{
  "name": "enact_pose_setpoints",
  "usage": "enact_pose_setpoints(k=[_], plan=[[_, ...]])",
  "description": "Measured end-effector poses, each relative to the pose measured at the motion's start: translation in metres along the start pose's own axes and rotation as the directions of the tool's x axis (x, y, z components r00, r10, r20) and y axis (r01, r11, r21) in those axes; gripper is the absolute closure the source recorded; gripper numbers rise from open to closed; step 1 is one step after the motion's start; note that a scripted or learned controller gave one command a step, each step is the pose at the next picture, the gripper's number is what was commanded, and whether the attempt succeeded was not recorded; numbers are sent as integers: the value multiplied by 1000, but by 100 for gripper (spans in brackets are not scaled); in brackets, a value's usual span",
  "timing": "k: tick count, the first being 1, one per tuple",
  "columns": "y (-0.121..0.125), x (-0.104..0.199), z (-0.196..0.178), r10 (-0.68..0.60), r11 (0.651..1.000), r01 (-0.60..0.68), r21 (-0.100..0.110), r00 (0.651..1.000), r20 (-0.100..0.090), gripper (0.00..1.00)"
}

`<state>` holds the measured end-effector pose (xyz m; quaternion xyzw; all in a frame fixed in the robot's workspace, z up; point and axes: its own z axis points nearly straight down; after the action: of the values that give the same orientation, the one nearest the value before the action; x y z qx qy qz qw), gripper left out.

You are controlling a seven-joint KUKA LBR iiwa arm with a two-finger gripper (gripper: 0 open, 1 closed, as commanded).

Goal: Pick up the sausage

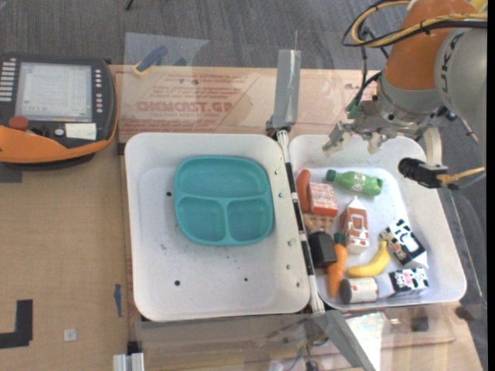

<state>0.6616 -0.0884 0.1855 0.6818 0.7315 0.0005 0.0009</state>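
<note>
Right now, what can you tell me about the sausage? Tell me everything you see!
The sausage is a small reddish-brown toy, smooth and plastic-looking, with rounded ends. It lies flat in the right bin, along its left wall, pointing away from the camera. A pinkish-red box sits right beside it, seemingly touching. The gripper hangs over the bin's far edge, well apart from the sausage.

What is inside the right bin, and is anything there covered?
The right bin holds a sausage, green bottle, banana, carrot, cartons and small boxes. They lie crowded along the left wall, so whatever is beneath them is hidden.
</note>
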Motion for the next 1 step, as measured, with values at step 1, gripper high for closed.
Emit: enact_pose_setpoints(k=[1], plan=[[0,-6,90,-311,950,311,0,950,-1,0]])
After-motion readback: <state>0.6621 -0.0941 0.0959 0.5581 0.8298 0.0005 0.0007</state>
